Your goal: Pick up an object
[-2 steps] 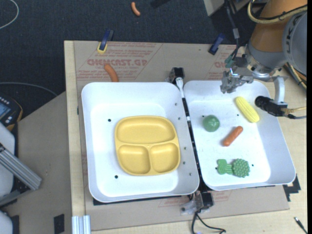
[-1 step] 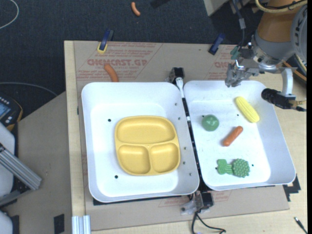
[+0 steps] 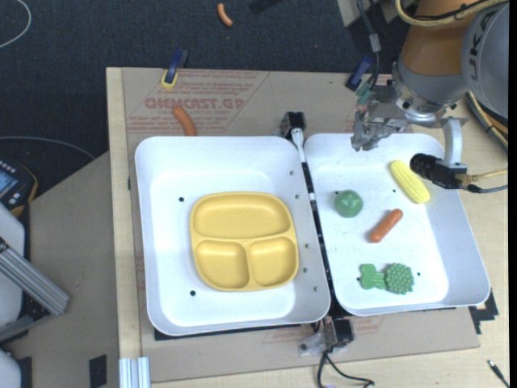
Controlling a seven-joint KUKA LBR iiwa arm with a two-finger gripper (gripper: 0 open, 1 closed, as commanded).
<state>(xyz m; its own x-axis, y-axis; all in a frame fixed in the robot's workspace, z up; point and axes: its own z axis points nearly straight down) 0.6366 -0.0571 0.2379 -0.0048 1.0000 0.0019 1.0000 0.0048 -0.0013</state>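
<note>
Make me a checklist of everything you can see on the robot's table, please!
Surface: cardboard-covered bench bearing two white bins, left bin and right bin, side by side.
Job's things: in the right bin, a yellow corn cob, a green round toy, an orange sausage and a green broccoli, all lying apart.
Clutter: a yellow divided tray in the left bin; an orange sausage-shaped piece on the cardboard; another small orange piece on the dark floor.
Grippers: gripper over the right bin's far edge, holding nothing that I can see.
Cables: wires at the near edge; cable at the right.
Surroundings: dark carpet.
</note>
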